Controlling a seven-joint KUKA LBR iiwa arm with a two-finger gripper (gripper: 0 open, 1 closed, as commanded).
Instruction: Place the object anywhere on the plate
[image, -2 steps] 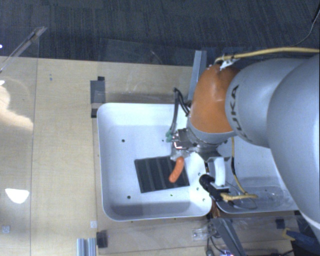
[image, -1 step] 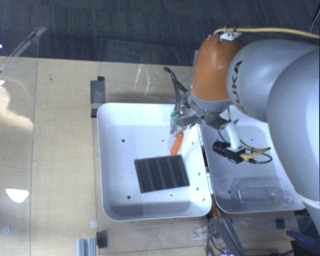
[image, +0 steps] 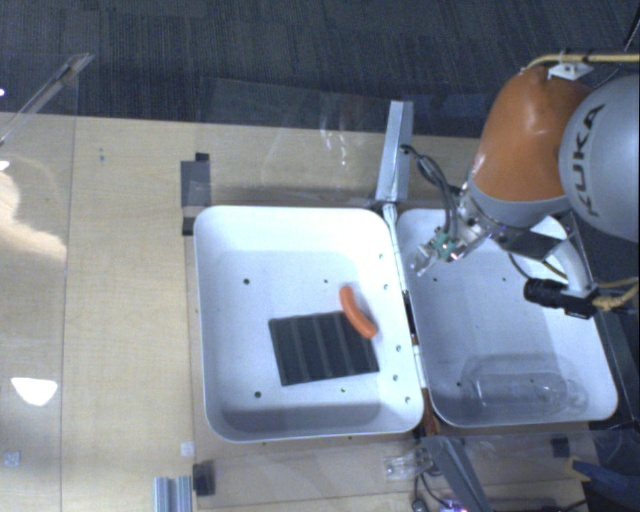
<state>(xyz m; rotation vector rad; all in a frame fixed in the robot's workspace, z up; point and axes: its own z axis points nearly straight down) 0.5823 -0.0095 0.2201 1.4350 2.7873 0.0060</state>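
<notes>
**Gripper over the right bin, object beside the plate**

Gripper (image: 437, 252) position is our starting point: we find it near the upper left corner of the right bin (image: 590, 395), just right of the divider that separates the two bins. We cannot tell how its jaws stand, since the wrist hides much of it, and we see nothing carried there.

Taking the dark ribbed plate (image: 322, 347) in the left bin (image: 225, 300) as our landmark, we place the small orange object (image: 357, 311) at the plate's upper right corner, touching or slightly overlapping that edge; we cannot say which. Its long axis runs diagonally, from upper left to lower right. A clear bottle (image: 520, 386) lies well right of the plate, in the right bin.

We judge that the object lies left of and below the gripper, across the divider, so the coming reach must cross leftward.
</notes>
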